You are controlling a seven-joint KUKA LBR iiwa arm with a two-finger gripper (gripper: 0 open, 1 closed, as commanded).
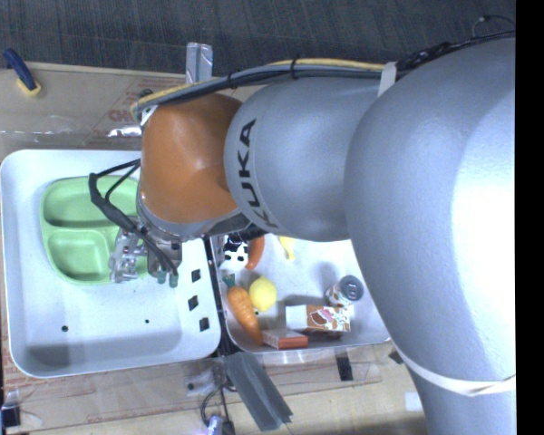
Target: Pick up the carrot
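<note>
Arm (344, 152) reaches in from 3 o'clock, covering much of both bins. Gripper (131, 263) hangs over left bin (91, 333), at the green tray's (72, 225) 4 o'clock corner; open or closed: cannot tell. Carrot (243, 308) lies in right bin (367, 329), near its left wall, touching lemon (264, 293) at the carrot's 2 o'clock. Small carton (319, 318) at 3 o'clock of the carrot.

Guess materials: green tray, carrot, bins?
Green tray: looks like moulded plastic, a smooth semi-gloss with rounded compartment walls. Carrot: probably a plastic toy; uniform orange, slight sheen, though the view is too coarse to be sure. Bins: white, matte, thin-walled with rounded corners, likely plastic.
</note>
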